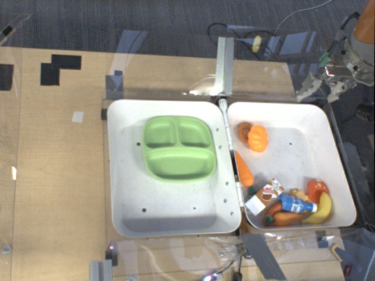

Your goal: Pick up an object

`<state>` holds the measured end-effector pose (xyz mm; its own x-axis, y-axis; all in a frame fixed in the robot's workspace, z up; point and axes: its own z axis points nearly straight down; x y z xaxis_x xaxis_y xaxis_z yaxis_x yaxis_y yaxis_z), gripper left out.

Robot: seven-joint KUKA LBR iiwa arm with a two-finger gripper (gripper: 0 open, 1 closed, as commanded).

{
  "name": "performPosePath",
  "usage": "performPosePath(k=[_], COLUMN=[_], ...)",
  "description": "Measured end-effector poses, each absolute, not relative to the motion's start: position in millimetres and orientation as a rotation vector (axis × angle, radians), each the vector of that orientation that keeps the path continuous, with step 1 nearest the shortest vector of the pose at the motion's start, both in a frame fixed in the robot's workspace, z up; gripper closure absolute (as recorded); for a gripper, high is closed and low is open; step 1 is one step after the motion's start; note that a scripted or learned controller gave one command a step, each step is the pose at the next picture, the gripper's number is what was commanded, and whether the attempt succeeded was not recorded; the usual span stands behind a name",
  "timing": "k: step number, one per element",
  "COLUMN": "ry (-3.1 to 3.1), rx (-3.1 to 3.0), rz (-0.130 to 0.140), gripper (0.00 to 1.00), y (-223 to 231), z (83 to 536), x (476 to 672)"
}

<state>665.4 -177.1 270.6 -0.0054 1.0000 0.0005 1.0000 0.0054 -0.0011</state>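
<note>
Candidate objects all sit in the right bin [328,134], none chosen yet. Most are heaped in its near right corner: blue bottle [297,204] lying on its side across the pile, banana [321,210] curled against the near rim, red tomato-like piece [317,188] just behind it, small white-and-brown carton [265,196] at the pile's left edge. The heap looks like things slid down into the low corner; they touch and overlap, so picking there risks a bad grasp. A carrot [244,170] lies along the bin's left wall, tight to the divider. An orange pumpkin [258,138] sits near the far left corner, touching a brownish round item [244,131] on its left, with open floor around on the other sides; probably the easiest target.

Left bin [126,215] carries a green divided plate [177,146], roughly centred, flat.

Gripper [329,82] hangs past the right bin's far right corner, above the rim, well apart from every object. Fingers point down and look spread, nothing between them. Judged: approach not started.
</note>
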Motion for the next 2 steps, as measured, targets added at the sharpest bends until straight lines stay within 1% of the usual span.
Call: performPosePath(k=[1, 2], ry=[-2.227, -2.035], rx=[-2.215, -2.389], rz=[0.001, 0.001], gripper=[0.0, 0.0], y=[-177, -136], z=[271, 199], x=[665.4, 622.3])
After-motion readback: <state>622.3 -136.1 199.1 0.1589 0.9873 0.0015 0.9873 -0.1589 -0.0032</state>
